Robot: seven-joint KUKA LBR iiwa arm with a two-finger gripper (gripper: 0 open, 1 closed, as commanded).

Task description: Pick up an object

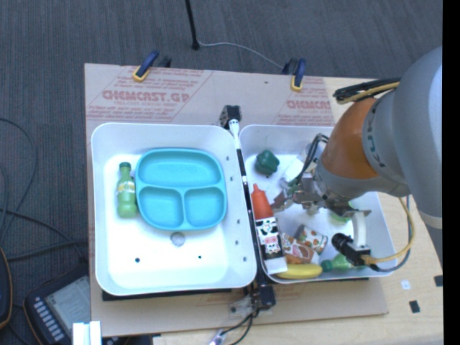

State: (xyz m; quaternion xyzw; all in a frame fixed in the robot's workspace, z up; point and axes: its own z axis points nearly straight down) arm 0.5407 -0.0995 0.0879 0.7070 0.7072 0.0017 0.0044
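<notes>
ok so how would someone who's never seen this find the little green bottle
Start with the left bin, the one with the blue divided plate. The green bottle lies just left of that plate, between it and the bin's wall. It is the only green thing in that bin, with a yellow label.

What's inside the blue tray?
The blue tray in the left bin has three compartments, and all look bare. A green bottle lies beside it, outside. Whatever sits under the tray is covered.

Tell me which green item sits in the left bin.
The green bottle, lying beside the blue divided tray. The dark green object sits in the right bin.
</notes>
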